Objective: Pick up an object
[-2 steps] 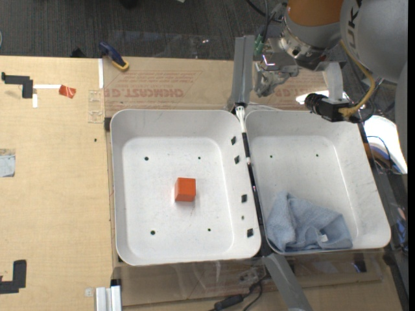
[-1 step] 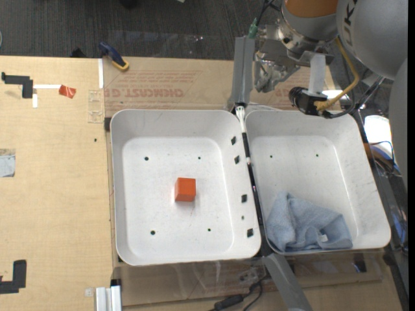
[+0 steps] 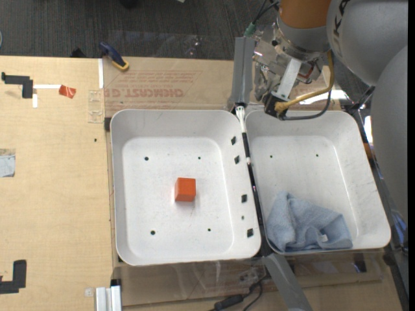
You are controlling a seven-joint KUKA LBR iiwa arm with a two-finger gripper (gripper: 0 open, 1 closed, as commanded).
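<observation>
We see the gripper (image 3: 267,76) hanging high over the far edge of the right bin (image 3: 305,167), close to that bin's far left corner, with nothing under it but the rim. We cannot tell whether it is released or clenched, since the wrist hides its working end; nothing shows in its grasp. We judge this to be a waiting pose above the bins, before any descent.

Two things could be picked up. A red block (image 3: 185,190) sits flat on the floor of the left bin (image 3: 118,173), about the middle and slightly toward the near edge, well apart from every wall. We think that makes it an easy target, open on all sides. A blue cloth (image 3: 308,224) lies crumpled in the near left corner of the right bin, touching both walls there, which we expect would crowd a grasp.

Between the bins run their raised rims, which the arm must clear to reach the block. On the bench beyond the left bin's far left corner lies a blue clamp (image 3: 114,56).
</observation>
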